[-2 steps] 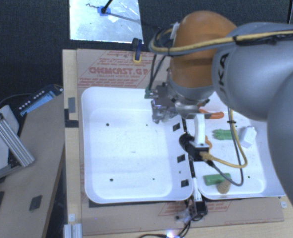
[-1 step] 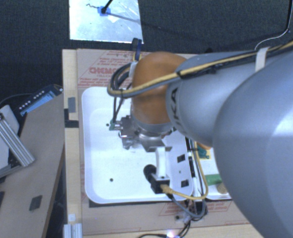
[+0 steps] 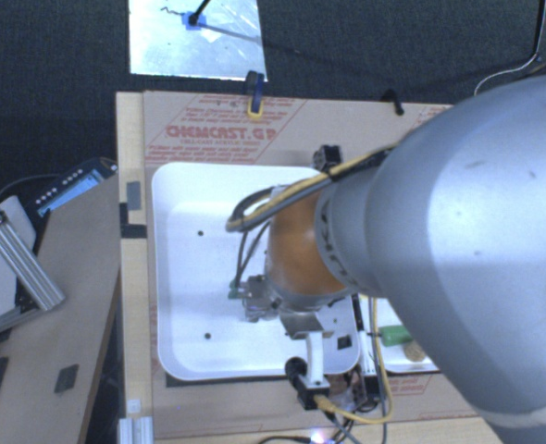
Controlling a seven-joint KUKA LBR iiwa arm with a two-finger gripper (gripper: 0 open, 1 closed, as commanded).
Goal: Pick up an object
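Most of the foreground is the grey arm point(image 3: 477, 248), its orange band point(image 3: 296, 243) hanging over the white bin point(image 3: 185, 248). Below the band the hand point(image 3: 254, 303) sits low over that bin's middle, its working end turned away, so I cannot tell whether it is apart or together. A small green object point(image 3: 395, 335) lies just past the bin's right rim, under the arm. Beyond the bin's far rim, a cardboard sheet point(image 3: 222, 129) carries a yellow clamp point(image 3: 254, 109). I judge the pick not yet done: grasp and lift remain.

Bright even light, slight blur — sheen on arm point(image 3: 491, 213)
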